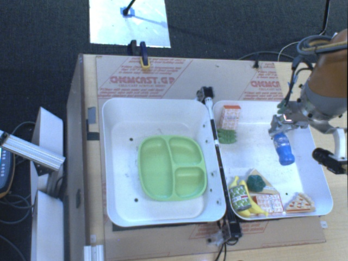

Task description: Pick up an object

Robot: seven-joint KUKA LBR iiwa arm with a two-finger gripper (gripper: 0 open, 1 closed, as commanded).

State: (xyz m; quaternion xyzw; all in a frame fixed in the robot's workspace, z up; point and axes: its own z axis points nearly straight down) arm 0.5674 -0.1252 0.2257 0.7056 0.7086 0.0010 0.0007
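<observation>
A pale green divided plastic plate lies in the left white bin. In the right white bin, the hand grips the top of a blue plastic bottle near the far-right side.

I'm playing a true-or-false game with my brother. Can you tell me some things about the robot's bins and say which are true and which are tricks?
1. The green tray lies in the left bin. True.
2. The blue bottle is in the left bin. False: it lies in the right bin, just below the gripper.
3. The pizza slice sits on the green tray. False: it lies at the right bin's front corner.
4. The orange carton stands near the divider. True.
</observation>
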